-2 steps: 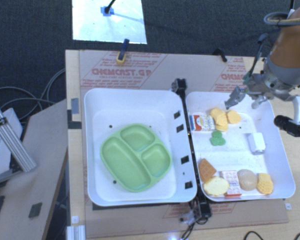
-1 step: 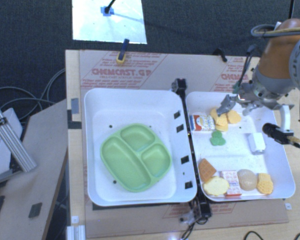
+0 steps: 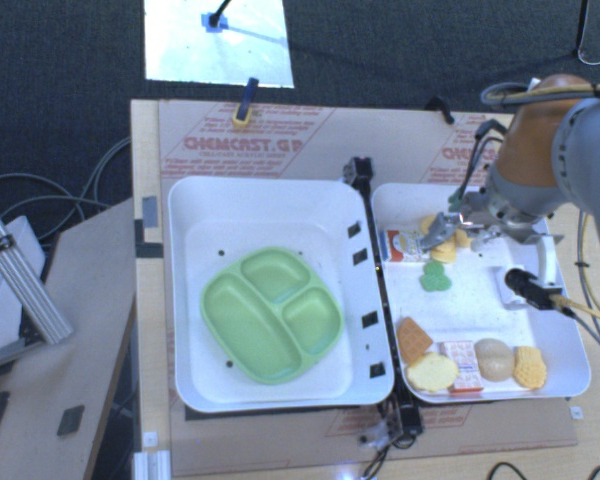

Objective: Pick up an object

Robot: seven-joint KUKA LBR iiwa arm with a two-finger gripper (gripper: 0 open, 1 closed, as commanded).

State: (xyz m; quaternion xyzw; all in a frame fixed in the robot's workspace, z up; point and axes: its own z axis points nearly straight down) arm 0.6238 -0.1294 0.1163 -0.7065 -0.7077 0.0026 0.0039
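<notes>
Nearest you, along the near edge of the bench (image 3: 280,438), sit the two white bins. Left bin (image 3: 195,268): one green divided tray (image 3: 270,313), lying flat at its middle. Right bin (image 3: 570,368): all the small pieces.

Along the right bin's near wall you have a pale round piece (image 3: 494,358), a yellow waffle-like piece (image 3: 529,366), a pale yellow piece (image 3: 432,373) lying partly on a flat red-and-white packet (image 3: 462,368), and an orange cracker (image 3: 413,336) close to the dividing wall. Mid-bin, a small green piece (image 3: 436,279). A second packet (image 3: 400,245) lies against the dividing wall toward the far corner. A small yellow piece (image 3: 444,252) sits right under the pincer.

The arm (image 3: 570,158) reaches in from the right edge. The pincer (image 3: 448,224) is low over the far part of the right bin; its tip looks to touch or nearly touch the small yellow piece. You cannot tell from this view whether it is wide or narrow, nor whether anything is between the fingertips. Treat the object as not yet picked.

Risks, as judgement:
- The yellow piece is small and low; a close slightly off-centre may squeeze it out sideways.
- The green piece and the packet lie near; a wide approach may nudge them or catch the packet edge instead.
- The dividing wall is close to the target; a drift toward it may scrape the wall.
- The black attachment (image 3: 525,288) beside the wrist hangs low over the bin and may knock pieces on the lift.
</notes>
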